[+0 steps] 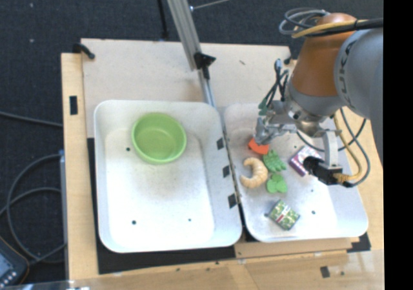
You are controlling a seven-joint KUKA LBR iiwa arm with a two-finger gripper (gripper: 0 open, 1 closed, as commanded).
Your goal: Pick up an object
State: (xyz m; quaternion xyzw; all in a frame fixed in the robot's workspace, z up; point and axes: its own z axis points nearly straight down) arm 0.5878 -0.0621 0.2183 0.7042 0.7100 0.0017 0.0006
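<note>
orange toy lies right under the gripper in the right bin; whether anything is grasped cannot be told. next comes a straight lift.

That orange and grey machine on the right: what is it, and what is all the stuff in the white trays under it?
It is a robot arm, photographed by one camera fixed above the bench and looking down at a slant. Its end effector hangs low over the right bin, just above an orange toy piece. Nearby lie a toy croissant, green toy pieces, a purple packet and a small green printed packet. The left bin holds a green bowl. Whether anything is gripped, I cannot tell.
</note>
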